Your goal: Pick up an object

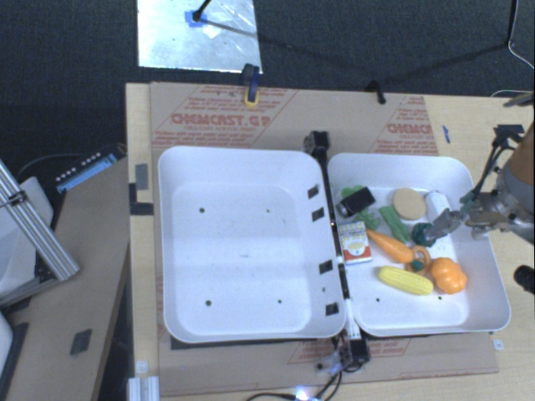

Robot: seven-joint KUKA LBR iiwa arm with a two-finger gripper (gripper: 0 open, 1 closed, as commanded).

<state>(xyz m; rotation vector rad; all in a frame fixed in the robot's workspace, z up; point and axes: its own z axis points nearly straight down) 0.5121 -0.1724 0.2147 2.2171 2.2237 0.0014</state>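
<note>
Pincer [428, 230] hovers low over the right bin [489, 307] — can't tell its grip state; the carrot [391, 245] just beside wants a centred, straight-down close.

Even, fairly bright overhead light washes the two white bins [242, 249] almost to glare, a metal sheet [198, 23] at top reflects it in pale patches, shadows stay faint, and the whole picture is soft and slightly grainy.
</note>
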